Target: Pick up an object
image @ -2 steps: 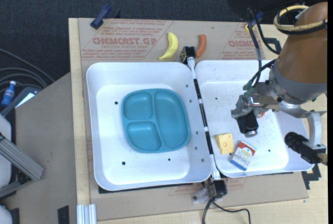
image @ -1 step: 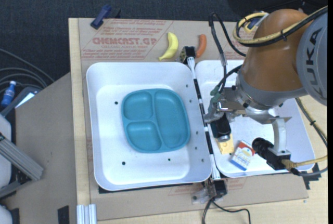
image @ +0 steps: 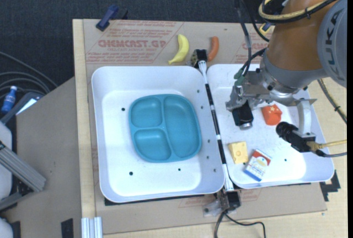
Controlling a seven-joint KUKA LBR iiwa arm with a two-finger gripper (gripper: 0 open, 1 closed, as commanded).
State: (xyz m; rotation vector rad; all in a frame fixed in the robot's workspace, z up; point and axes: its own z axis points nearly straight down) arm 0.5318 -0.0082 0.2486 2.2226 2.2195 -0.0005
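The bench (image: 143,32) carries two white bins. The left bin (image: 110,88) holds a blue divided plate (image: 164,127). The arm (image: 300,32) hangs over the right bin (image: 325,168), its gripper (image: 241,112) low near that bin's left side.

Whether the jaws are open or closed cannot be told; a dark block sits at the tip and nothing is plainly held.

Loose things in the right bin: an orange piece (image: 271,115) just right of the gripper, a cheese wedge (image: 239,152) below it, and a small box (image: 257,165) further down and right, long axis slanting. The orange piece looks nearest, so a short shift rightward would likely reach it.

Behind the bins lie a banana (image: 180,49) and a carrot (image: 213,48).
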